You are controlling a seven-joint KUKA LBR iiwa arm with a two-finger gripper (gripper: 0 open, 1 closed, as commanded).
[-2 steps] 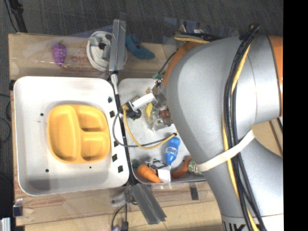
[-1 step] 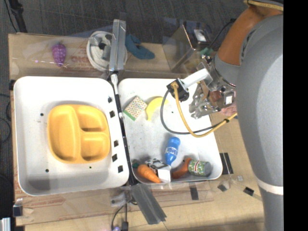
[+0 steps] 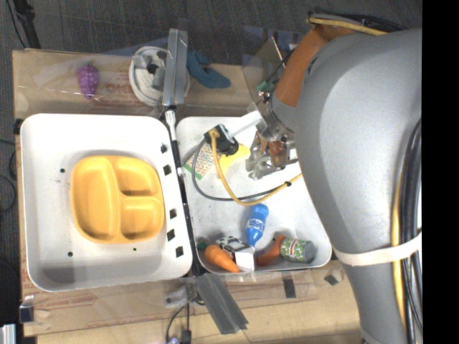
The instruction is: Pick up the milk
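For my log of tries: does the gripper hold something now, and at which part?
Nothing seems held: the gripper hovers above the right bin, with the milk lying apart.

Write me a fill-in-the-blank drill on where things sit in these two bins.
1. The yellow divided plastic tray lies in the ____ white bin.
2. The orange toy carrot lies along the right white bin's ____ wall.
3. The small black-and-white milk carton sits directly right of the ____.
4. The blue plastic bottle has a ____ cap.

Missing words: left; bottom; carrot; white

Glossy yellow plastic tray (image 3: pixel 118 198), smooth white bins (image 3: pixel 43 142)
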